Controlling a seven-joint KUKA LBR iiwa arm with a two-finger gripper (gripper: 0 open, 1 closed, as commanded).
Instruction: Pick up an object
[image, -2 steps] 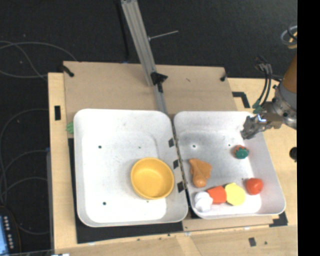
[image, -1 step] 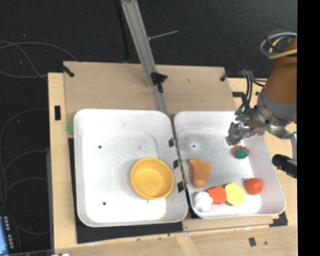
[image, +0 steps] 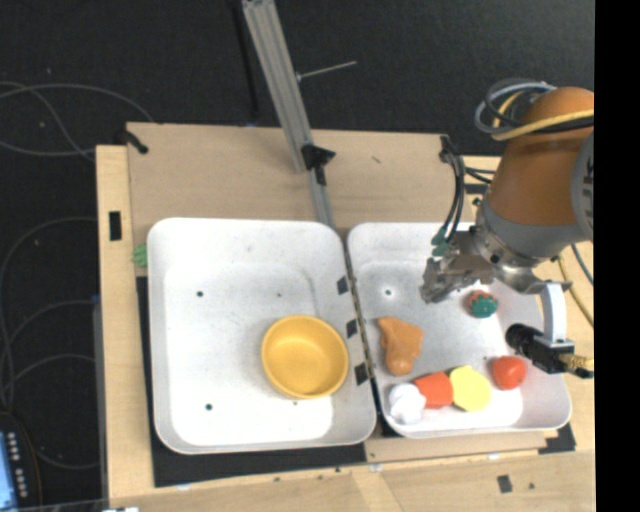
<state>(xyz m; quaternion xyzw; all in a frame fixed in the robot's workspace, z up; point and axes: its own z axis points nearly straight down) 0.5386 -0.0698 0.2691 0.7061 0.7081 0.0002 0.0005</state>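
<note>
gripper: gripper (image: 440, 285) sits over the upper middle of the right bin (image: 375, 250), wrist and orange band above and to the right of it.
fingers: can't tell if spread or pressed together, the tips are a dark blur against the bin floor; nothing visibly between them.
nearest target: tan object (image: 400, 343), below and a little left of the gripper, near but apart from it.
tan object axis: probably runs top to bottom in the view, wider at the upper end, though the outline is soft.
other candidate: small green and red piece (image: 482, 305), just right of the gripper, partly tucked under the wrist.
front row: white ball (image: 405, 402), orange-red object (image: 434, 388) and yellow object (image: 471, 388) touch in a line along the near wall; red ball (image: 509, 372) stands a bit apart to the right.
key relation: judged from this, the tan object is the clean pick. It lies alone, short move toward the near-left, jaws across its narrow width.
room: open floor around the tan object on the right; left side is close to the divider wall between the bins.
risk: the front row is crowded against the wall, so a finger likely lands on a neighbour.
surface: smooth white bin floor, round items could roll or skid if nudged.
left bin: left bin (image: 200, 260) holds a yellow bowl (image: 304, 356), well apart from the gripper.
</note>
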